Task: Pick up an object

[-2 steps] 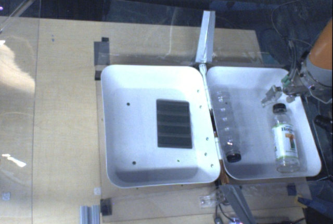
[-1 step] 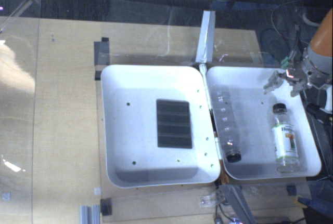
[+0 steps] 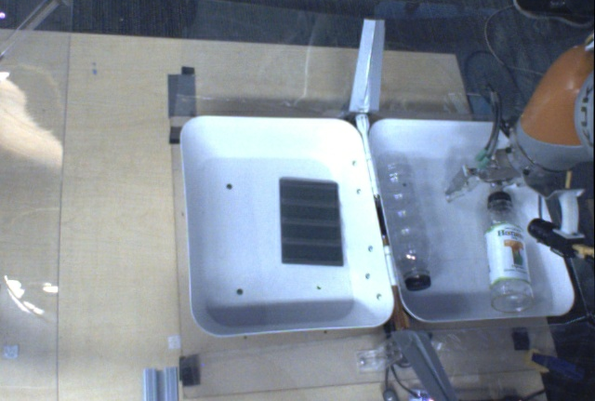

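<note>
**Bottles in the right bin, arm at its far edge**

Nearest, a clear bottle point(image 3: 508, 260) with a white label lies in the right bin point(image 3: 446, 297). Another clear bottle point(image 3: 402, 222) lies along its left wall. The hand's point(image 3: 483, 168) opening cannot be told.

Grille point(image 3: 311, 221) in left bin point(image 3: 214, 157); bottle point(image 3: 508, 252) and tube point(image 3: 403, 222) in right bin point(image 3: 446, 140).

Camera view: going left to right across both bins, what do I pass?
Left bin → dark ribbed pad → clear tube with black cap → labelled bottle → arm at the right edge.
</note>
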Available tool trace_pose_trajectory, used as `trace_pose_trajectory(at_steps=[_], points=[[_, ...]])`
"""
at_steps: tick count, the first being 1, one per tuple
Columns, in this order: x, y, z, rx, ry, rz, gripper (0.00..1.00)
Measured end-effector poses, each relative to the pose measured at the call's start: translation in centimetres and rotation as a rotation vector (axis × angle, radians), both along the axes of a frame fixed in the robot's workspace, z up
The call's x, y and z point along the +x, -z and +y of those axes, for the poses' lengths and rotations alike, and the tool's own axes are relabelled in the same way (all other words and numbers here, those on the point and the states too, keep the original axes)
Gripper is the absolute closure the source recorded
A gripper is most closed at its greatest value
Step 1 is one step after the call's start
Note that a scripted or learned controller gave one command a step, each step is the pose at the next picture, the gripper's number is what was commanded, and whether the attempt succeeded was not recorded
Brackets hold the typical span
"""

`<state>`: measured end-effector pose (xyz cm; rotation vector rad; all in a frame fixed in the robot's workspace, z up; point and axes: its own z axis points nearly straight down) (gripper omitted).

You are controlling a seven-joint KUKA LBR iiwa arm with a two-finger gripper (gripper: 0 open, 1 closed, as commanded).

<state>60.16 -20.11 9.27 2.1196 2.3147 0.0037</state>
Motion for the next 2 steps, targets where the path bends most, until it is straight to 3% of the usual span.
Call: trace_pose_trajectory(at_steps=[1,2], points=[[-2.7,0.4,-0.4,-0.003,-0.239,-0.007,0.0],[-6.8,0.3,-0.4,-0.006,-0.364,-0.01,0.0]])
